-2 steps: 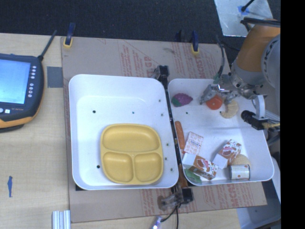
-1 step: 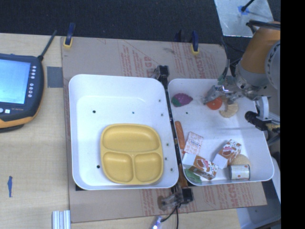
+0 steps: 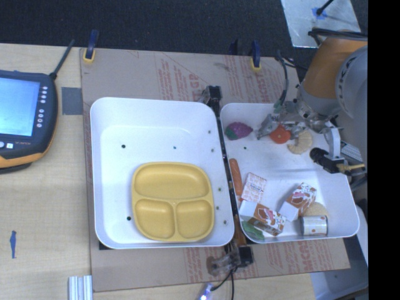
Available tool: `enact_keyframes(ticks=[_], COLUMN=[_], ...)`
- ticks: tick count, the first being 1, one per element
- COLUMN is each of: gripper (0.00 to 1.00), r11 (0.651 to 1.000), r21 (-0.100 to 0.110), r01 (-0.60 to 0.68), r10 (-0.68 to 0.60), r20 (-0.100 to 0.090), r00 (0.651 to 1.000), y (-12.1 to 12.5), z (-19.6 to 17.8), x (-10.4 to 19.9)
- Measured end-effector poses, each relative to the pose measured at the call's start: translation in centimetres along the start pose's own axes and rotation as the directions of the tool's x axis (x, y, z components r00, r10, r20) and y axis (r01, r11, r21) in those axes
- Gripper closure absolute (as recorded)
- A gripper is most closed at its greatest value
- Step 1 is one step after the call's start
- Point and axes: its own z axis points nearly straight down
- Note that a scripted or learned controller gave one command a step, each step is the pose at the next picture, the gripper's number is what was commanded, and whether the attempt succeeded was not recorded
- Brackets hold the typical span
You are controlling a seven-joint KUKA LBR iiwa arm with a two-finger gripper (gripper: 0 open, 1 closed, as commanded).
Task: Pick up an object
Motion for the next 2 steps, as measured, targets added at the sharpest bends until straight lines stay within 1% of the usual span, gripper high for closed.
enact_keyframes(ticks=[1,2], gripper=[1.00,1.00], r11=[1.000,1.000], r21=[0.001,-0.004], r01=[0.002,-0.001], r10=[-0.002,0.001], r20=[0.001,-0.002], r00=[1.000,1.000], y=[0.0,0.1], z=[-1.1,-10.1], x=[-0.1,8.8])
